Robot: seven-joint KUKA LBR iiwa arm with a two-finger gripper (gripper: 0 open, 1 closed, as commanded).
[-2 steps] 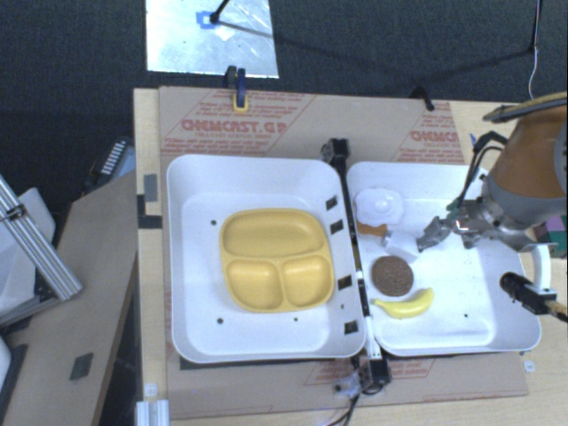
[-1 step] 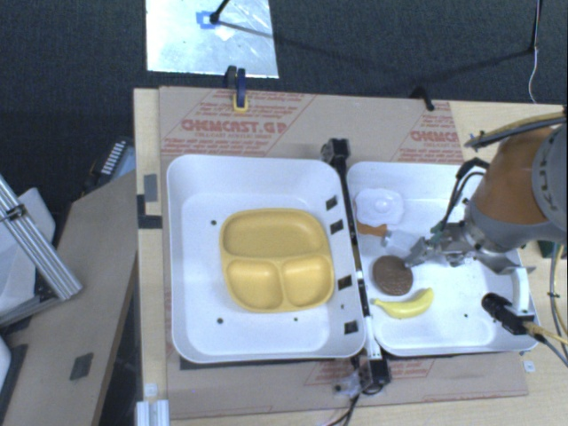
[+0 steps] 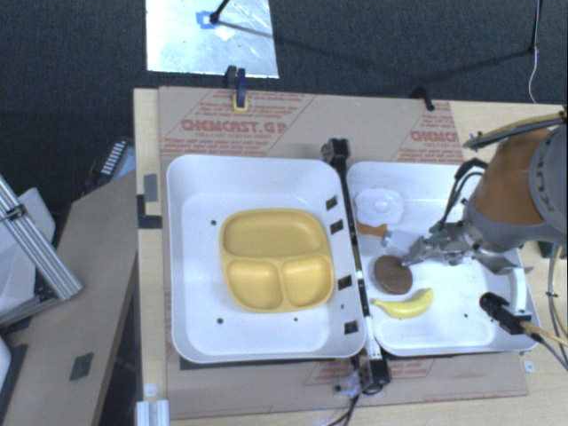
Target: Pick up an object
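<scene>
In the right bin lie a yellow banana near the front, a round brown disc just behind it, a white round cup-like piece at the back left, and a small orange-brown piece by the divider. My gripper hangs low over the middle of this bin, its tip just right of the brown disc and above the banana. Nothing is visibly held in it. The grey arm with its orange band comes in from the right.
The left bin holds a yellow divided plate at its middle. A raised divider with black clips separates the bins. Cardboard lies under both, with a clamp at the back edge.
</scene>
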